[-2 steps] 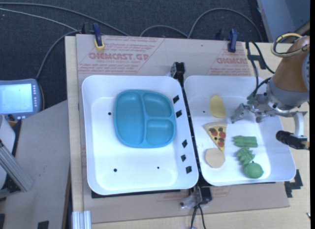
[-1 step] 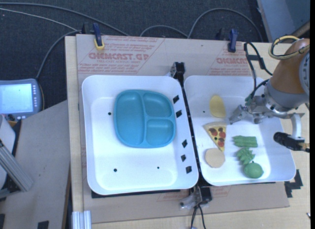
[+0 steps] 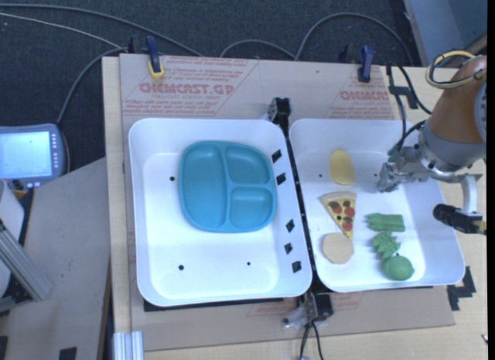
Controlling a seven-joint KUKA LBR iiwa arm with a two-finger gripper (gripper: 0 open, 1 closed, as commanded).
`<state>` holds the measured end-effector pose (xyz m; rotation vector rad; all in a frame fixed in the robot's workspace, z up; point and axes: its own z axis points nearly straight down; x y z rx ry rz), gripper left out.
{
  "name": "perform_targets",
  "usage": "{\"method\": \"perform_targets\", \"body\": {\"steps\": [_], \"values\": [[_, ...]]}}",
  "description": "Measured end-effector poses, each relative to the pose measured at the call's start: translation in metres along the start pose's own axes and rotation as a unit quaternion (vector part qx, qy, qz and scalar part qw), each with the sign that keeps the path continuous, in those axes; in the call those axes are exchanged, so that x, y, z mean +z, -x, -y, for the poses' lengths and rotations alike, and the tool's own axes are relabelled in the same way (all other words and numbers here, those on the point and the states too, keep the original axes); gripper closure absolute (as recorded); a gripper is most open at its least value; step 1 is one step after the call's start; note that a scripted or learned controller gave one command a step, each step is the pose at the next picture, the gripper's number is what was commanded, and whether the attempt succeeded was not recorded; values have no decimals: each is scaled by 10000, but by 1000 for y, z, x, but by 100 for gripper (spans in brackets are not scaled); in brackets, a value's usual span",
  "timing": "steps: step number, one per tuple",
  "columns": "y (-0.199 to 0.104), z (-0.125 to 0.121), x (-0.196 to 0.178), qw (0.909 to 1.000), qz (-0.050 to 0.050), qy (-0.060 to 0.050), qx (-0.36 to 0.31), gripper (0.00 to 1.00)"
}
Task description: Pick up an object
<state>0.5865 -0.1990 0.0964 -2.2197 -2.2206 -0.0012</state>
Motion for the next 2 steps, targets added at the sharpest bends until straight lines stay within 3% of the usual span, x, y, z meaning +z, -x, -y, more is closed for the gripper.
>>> {"method": "perform_targets", "body": {"steps": [2], "values": [[-5, -17, -99, 10000, 16, 25, -8, 100]]}}
